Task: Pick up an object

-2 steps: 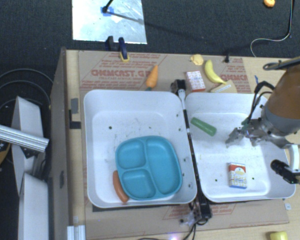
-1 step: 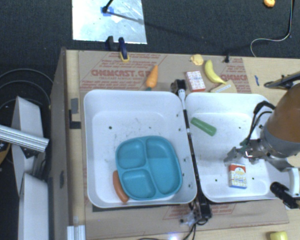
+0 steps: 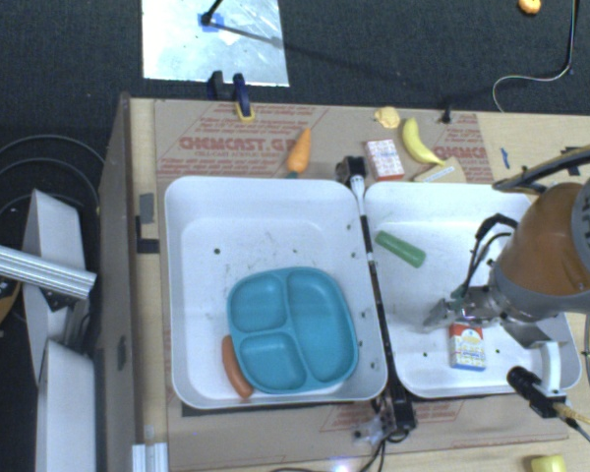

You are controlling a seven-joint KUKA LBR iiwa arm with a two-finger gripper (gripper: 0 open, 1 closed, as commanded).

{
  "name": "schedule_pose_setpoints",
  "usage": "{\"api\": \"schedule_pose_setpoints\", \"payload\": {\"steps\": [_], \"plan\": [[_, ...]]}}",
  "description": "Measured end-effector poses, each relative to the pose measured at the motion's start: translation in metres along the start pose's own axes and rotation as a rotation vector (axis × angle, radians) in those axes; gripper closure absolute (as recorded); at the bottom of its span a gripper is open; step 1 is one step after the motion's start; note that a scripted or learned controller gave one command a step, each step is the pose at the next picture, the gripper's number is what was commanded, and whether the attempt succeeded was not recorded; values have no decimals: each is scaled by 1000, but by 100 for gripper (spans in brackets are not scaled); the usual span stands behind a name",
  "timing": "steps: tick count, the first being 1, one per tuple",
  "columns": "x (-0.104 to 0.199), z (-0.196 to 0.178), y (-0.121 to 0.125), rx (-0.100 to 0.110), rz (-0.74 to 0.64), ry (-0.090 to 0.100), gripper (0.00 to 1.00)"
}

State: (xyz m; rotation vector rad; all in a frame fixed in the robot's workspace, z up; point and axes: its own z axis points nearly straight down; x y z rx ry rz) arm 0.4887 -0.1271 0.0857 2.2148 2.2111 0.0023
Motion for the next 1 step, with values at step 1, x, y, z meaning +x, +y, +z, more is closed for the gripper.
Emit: {"api": "schedule_pose_setpoints", "payload": {"steps": [1], "plan": [[-1,-15,4,-10,0,-1,100]]}}
